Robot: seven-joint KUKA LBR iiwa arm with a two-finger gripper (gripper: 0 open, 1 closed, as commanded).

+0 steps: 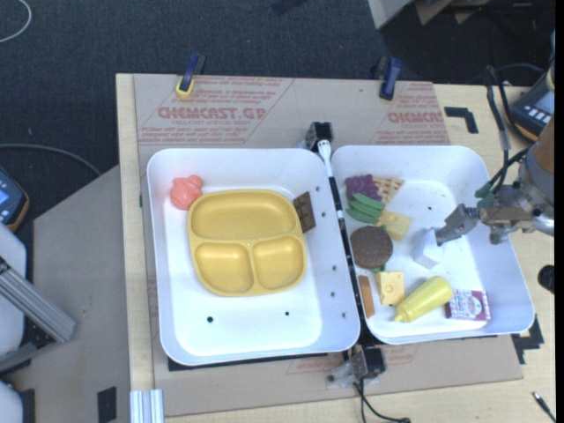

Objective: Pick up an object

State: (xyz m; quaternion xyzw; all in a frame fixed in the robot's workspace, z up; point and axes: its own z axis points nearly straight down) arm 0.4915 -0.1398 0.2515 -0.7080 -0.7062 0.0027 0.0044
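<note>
Two white bins are set side by side on the surface. In the left bin (167, 263) a yellow divided plate (246, 241) is laid, with a pink toy (185, 191) near its far-left corner and a small brown block (304, 211) touching its right edge. The right bin (502, 311) is where the loose things are gathered: a purple piece (359, 185) and a green piece (365, 207) near the far-left corner, a dark brown round patty (372, 247) below them, a yellow cheese wedge (391, 286), a yellow bottle (423, 298) lying on its side, and a small red-and-white packet (468, 306) just beside the bottle.

The hand (449, 229) is seen above the middle of the right bin, reached in from the right, over a bare white patch of the floor; how wide it stands cannot be told from this view. Nothing is seen held in it.

The task is judged to be at an early stage: no object has been lifted, and all of them lie on the bin floors. The choice of an object, the descent, the grasp and the lift are left to be done. The bottle and the packet lie nearest the hand.
</note>
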